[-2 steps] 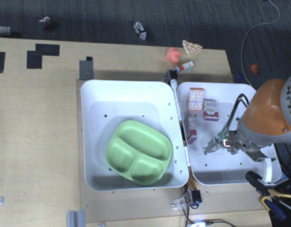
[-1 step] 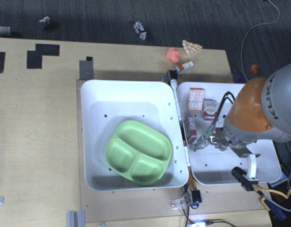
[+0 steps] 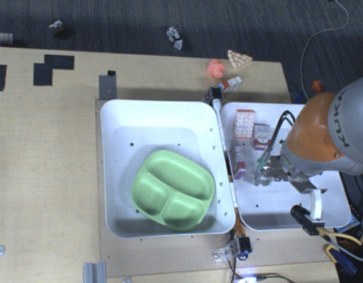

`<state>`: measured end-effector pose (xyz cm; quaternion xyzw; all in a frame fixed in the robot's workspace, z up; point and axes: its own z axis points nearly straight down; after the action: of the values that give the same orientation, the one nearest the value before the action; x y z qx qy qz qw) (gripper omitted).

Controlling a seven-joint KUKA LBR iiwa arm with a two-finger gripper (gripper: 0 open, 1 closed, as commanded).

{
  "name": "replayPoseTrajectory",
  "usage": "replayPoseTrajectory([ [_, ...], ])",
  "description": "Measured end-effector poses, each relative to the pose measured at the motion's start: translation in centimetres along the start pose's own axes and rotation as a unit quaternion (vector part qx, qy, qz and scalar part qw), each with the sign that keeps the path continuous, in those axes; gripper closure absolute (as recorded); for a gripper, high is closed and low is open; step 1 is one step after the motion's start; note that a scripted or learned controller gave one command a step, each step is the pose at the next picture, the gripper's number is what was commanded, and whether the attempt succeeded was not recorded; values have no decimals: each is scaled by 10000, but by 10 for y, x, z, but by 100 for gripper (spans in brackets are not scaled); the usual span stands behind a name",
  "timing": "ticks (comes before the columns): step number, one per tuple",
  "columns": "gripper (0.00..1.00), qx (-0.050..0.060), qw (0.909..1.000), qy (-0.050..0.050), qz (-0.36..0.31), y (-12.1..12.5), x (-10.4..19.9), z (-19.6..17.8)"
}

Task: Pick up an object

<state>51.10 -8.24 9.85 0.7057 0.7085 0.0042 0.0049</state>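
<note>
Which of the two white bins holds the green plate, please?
The left bin, farther from the arm; the green plate lies in it, while the right bin holds small packets.

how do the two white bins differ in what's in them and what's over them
The left bin holds one large green sectioned tray; the right bin holds several small packages, such as a red-and-white box near its far end. The left bin has nothing above it, while the arm reaches over the right bin. The left bin looks wider than the right. Both are shallow, white and set side by side.
</note>
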Motion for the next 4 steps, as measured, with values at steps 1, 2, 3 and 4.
replayPoseTrajectory([
  [1,100,31,10000,-7,7,75,-70,-65],
  [2,0,45,10000,2,3,74,-69,-64],
  [3,0,27,10000,-1,9,37,-29,12],
  [4,0,25,10000,3,-1,65,-8,13],
])
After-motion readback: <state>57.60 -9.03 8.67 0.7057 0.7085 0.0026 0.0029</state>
